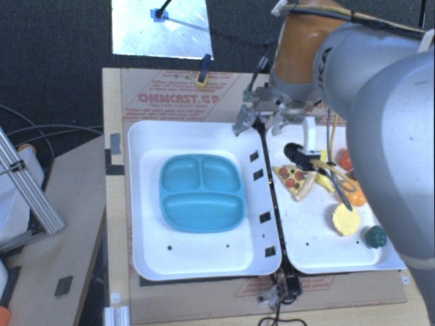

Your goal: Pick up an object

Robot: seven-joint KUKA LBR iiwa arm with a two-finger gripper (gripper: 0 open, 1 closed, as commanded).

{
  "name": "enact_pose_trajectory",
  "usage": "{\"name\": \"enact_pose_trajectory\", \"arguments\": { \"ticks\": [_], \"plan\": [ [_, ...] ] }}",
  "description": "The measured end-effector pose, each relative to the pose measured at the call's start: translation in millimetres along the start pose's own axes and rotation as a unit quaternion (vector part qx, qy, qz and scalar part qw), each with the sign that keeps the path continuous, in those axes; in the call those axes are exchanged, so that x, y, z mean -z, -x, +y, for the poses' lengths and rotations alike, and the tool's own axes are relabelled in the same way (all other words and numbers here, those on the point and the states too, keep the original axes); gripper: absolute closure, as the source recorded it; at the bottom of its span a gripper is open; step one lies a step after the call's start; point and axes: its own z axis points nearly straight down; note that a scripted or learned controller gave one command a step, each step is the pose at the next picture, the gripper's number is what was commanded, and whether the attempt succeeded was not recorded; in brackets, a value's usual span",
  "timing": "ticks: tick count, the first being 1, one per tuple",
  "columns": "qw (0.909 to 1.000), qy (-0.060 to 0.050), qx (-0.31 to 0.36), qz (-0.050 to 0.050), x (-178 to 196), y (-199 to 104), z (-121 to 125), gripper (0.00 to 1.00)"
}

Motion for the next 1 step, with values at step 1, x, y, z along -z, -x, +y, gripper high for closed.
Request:
{"name": "enact_pose_trajectory", "arguments": {
  "ticks": [1],
  "plan": [
    [1.0,-0.003,-0.001,0.0,-0.7,-6.5,-16.5,0.0]
  ]
}}
